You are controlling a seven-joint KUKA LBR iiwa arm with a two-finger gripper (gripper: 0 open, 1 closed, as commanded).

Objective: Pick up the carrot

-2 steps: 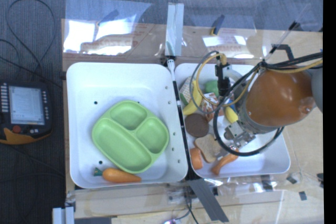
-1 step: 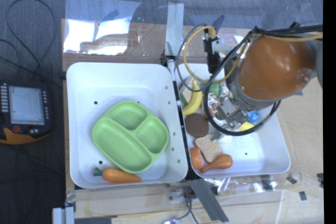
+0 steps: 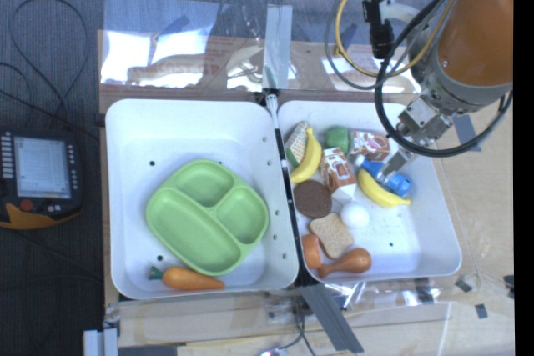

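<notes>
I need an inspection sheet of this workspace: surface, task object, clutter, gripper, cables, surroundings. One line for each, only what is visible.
Surface: two white bins side by side, left bin and right bin.
Task object: carrot lies in the left bin at its near edge, beside the green divided plate.
Clutter: right bin holds two bananas, cookie, bread slice, white ball, drumstick and small packets.
Gripper: gripper is over the right bin, near the blue item; finger state unclear.
Cables: black and yellow cables loop near the wrist.
Surroundings: teach pendant on the floor at left.
</notes>
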